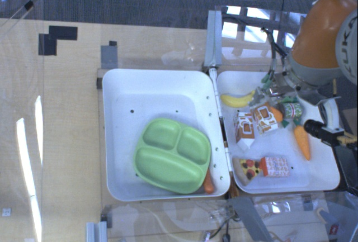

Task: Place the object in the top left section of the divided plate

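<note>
Where the jaws (pixel 272 85) hang over the banana (pixel 237 100), I cannot tell their spread.

- Divided plate (pixel 173 155): green plastic, smooth, matt.
- Bins (pixel 120 123): white plastic, slight sheen.
- Bench (pixel 67 151): pale wood-look, smooth.
- Cartons (pixel 266 119) under the gripper: printed paper.

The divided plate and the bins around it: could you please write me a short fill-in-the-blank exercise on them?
1. The green divided plate lies in the ____ bin.
2. The divided plate has ____ sections.
3. The banana lies in the ____ bin, beside the small cartons.
4. The carrot in the right bin is ____ in colour.

Missing words: left; three; right; orange
</note>
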{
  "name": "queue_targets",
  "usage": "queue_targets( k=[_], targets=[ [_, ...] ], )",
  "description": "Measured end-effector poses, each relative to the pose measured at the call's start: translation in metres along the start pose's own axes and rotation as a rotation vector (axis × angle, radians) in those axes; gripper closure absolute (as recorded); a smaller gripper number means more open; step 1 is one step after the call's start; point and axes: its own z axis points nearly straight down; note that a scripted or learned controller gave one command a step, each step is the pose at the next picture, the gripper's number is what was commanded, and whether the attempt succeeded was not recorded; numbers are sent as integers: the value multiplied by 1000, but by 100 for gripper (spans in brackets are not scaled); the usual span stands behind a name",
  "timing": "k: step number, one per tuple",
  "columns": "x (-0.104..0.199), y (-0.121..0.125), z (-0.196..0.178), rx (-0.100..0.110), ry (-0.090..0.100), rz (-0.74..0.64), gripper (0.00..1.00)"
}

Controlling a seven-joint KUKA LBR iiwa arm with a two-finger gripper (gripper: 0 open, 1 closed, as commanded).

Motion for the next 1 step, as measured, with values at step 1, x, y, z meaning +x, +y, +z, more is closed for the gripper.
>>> queue_targets(
  k=[1],
  targets=[
    [43, 53, -20, 1, 2, 112, 100]
  ],
)
